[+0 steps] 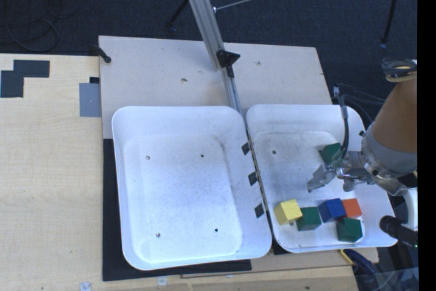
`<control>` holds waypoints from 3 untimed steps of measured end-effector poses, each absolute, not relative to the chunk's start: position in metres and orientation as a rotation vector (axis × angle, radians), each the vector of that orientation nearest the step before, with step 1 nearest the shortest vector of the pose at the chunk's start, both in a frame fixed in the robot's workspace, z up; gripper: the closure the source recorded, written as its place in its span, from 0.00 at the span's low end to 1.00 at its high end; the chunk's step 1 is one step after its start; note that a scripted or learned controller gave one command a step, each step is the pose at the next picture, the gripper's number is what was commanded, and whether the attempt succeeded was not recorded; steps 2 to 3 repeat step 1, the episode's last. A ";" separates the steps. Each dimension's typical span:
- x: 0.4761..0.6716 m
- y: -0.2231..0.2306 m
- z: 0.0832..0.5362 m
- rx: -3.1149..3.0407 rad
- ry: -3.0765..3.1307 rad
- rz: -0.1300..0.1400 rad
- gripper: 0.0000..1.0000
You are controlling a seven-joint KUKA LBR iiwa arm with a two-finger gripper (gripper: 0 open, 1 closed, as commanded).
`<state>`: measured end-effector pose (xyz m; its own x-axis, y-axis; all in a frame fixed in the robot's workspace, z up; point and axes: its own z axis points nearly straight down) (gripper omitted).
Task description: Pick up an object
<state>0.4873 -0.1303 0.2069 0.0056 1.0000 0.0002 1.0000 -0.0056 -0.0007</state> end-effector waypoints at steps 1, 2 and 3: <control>0.522 -0.147 0.125 -2.219 -2.214 0.008 0.00; 0.522 -0.147 0.125 -2.219 -2.214 0.008 0.00; 0.522 -0.147 0.125 -2.219 -2.214 0.008 0.00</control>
